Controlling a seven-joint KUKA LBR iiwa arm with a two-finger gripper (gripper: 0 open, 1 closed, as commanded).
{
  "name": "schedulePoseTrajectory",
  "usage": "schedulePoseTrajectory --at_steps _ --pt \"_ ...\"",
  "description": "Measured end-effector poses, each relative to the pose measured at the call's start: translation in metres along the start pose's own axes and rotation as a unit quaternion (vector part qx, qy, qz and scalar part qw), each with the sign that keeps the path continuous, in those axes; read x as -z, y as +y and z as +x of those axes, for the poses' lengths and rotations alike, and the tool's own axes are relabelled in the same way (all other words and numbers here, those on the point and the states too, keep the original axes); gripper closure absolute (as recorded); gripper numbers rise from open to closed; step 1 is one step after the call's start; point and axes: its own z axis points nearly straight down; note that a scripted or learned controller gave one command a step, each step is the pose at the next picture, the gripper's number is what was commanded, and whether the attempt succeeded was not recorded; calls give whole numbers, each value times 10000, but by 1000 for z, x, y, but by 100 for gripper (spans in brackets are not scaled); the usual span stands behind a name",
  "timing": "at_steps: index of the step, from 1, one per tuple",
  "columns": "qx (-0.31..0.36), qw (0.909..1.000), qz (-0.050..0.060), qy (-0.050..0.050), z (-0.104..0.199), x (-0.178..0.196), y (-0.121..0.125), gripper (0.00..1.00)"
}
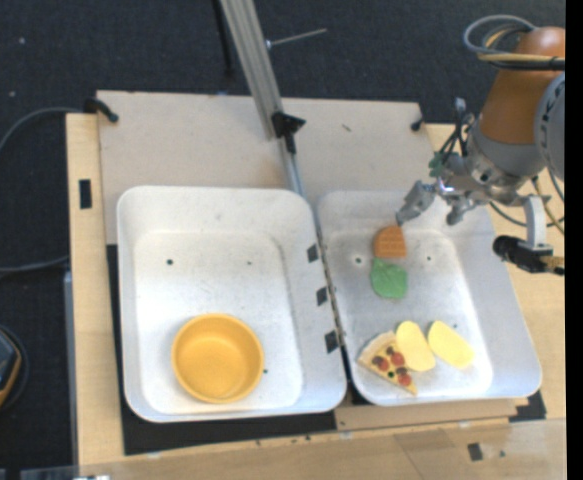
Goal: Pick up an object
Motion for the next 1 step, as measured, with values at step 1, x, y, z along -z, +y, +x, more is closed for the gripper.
schedulePoseTrajectory --at_steps 1 --pt "-13 10000 -5 0 3 -43 -5 0"
